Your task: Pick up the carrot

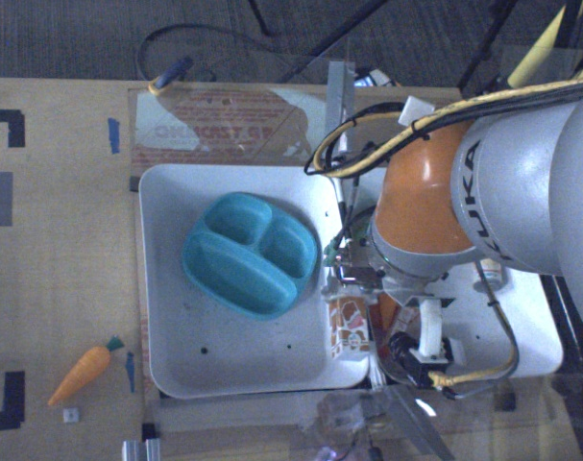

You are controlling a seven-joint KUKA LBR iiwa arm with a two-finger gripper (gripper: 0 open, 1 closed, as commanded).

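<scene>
You are looking at a scene that is lighting up evenly and fairly brightly from overhead, with a cool, slightly bluish cast. The left white bin (166,353) is glowing soft and pale without blowing out, and the teal tray (251,254) is throwing only a faint shadow beneath its lower edge. Glare is streaking across the clear plastic sheet (219,133) above the bin and sheening the arm's orange band (421,205). The floor at the top is staying dim. Everything is reading slightly soft and grainy, and small details near the wrist are blurring together.
</scene>
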